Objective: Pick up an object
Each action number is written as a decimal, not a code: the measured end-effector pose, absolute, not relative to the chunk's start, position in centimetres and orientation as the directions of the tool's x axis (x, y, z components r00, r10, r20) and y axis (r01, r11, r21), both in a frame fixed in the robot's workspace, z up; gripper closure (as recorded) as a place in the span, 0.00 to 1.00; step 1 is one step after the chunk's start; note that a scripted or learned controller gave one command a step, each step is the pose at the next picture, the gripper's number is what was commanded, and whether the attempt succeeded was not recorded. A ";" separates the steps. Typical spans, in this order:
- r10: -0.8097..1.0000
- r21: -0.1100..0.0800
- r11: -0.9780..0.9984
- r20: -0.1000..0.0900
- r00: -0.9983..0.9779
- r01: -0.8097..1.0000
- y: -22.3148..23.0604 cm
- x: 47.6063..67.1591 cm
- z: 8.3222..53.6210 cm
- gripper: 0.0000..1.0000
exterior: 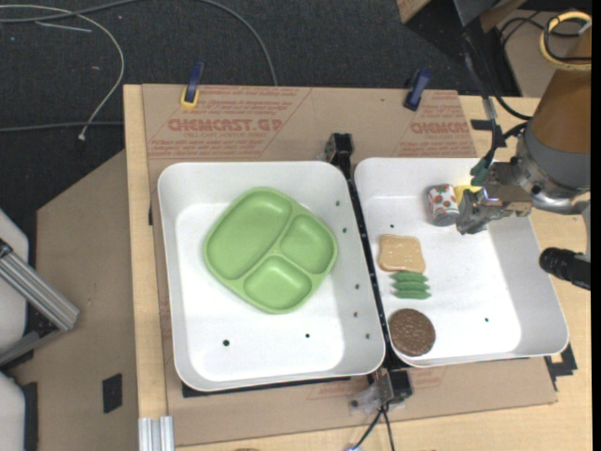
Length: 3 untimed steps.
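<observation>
My gripper (469,218) hangs low over the back part of the right bin (507,308). A small silver can with a red and yellow label (440,203) lies on its side just left of the gripper, close to it or touching it. Nearer the front, along the bin's left side, lie a tan slice of toast (401,252), a small bunch of green beans (410,285) and a round brown patty (411,332).
The left bin (188,346) holds a green divided plate (270,248). A black rail runs between the two bins. Blue clamps (192,82) (417,89) grip the cardboard base at the back. The right half of the right bin's floor is bare.
</observation>
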<state>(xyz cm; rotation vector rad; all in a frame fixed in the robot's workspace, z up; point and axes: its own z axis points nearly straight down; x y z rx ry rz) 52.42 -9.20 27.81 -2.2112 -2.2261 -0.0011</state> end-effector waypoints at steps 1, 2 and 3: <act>1.000 -0.001 0.007 0.002 -0.007 1.000 -3.1 54.0 27.0 1.00; 1.000 0.001 0.006 0.002 -0.006 1.000 2.5 56.2 25.8 1.00; 1.000 0.000 0.005 0.001 -0.005 1.000 7.4 56.3 25.1 1.00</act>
